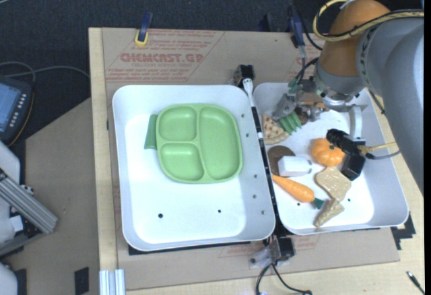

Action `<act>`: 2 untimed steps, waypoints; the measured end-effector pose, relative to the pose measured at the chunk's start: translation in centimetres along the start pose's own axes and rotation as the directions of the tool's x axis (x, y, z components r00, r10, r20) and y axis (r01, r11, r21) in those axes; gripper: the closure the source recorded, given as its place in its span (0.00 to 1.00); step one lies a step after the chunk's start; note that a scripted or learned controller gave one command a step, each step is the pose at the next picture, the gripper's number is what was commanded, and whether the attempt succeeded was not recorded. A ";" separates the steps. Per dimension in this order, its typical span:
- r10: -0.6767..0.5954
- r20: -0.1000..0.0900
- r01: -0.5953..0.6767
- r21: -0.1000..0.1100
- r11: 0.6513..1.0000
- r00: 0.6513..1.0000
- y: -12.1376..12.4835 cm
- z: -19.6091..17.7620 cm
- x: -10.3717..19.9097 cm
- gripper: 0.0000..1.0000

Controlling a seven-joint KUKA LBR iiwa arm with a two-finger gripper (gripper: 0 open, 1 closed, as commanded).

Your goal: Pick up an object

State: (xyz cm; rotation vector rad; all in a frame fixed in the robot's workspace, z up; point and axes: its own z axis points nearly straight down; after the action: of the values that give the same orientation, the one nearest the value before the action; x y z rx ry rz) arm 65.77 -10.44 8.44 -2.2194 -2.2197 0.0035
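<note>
I had the grey arm with its orange band reaching in from the right, and the gripper (291, 110) hung low over the far left corner of the right-hand shallow white bin (387, 201), so I judged this to be the reach-and-descend step, with nothing lifted yet. The likeliest target was the small dark green ridged toy piece (293, 122) lying directly under the gripper, just beside a tan checked waffle-like piece (271, 128). Whether the fingers were open or closed I could not tell; they were too small and cluttered to read. The green piece looked compact and grooved, close to the bin wall. The next move, in my judgement, called for a straight drop with the fingers straddling it, clear of the wall. Nearer lay an orange plastic carrot (294, 188) and a small orange pumpkin (325, 153); the left bin (135, 213) held a light green divided tray (199, 142).
</note>
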 end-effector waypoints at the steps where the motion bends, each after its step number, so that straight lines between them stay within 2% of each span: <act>1: 0.001 -0.001 -0.001 0.006 1.000 1.000 -0.1 -1.2 0.0 1.00; 2: 0.001 0.002 -0.001 -0.010 1.000 1.000 -0.2 -5.6 -0.5 1.00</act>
State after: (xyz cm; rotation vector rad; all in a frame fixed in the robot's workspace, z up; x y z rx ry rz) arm 65.60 -10.92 14.08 -2.2267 -2.2241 -0.0055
